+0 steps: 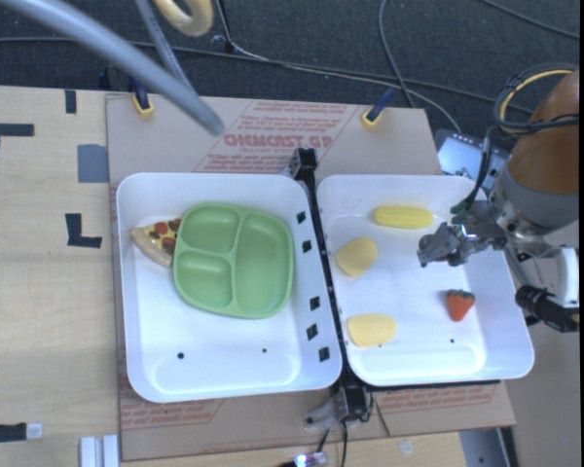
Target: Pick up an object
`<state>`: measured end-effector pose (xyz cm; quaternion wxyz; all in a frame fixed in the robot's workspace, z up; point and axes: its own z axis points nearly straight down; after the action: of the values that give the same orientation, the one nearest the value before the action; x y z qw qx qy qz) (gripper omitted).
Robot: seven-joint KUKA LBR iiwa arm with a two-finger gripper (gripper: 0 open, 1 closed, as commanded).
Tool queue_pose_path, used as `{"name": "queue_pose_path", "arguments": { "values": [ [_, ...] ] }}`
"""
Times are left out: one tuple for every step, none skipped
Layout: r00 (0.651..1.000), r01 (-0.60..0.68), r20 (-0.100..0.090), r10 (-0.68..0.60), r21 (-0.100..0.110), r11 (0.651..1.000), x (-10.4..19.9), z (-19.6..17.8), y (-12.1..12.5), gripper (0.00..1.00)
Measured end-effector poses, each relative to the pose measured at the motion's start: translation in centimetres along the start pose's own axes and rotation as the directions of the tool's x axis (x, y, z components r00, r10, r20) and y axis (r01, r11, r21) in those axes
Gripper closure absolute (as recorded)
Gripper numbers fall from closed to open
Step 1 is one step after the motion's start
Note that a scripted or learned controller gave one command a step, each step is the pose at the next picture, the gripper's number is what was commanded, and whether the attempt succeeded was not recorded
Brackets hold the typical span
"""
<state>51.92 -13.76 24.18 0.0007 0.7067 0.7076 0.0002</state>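
Note:
The right bin (496, 358) holds a yellow corn cob (403, 217) at the back, a pale yellow round piece (356, 256) near the divider, a yellow lemon-like piece (371, 330) at the front and a red strawberry (458, 304) on the right. My gripper (439, 247) hangs over the right half of this bin, between the corn cob and the strawberry. It points left, and I see nothing between its fingers. The strawberry lies a little below and to the right of the gripper.
The left bin (146, 358) carries a green divided plate (234, 260) with a pizza slice (156, 239) tucked at its left side. A black divider (316, 261) separates the bins. Cables run across the dark floor behind.

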Motion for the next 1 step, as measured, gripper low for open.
{"name": "queue_pose_path", "arguments": {
  "values": [
    [1.000, 0.005, -0.002, -0.005, 0.002, 1.000, 4.95, -0.25, 1.12, 1.00]
  ]
}}
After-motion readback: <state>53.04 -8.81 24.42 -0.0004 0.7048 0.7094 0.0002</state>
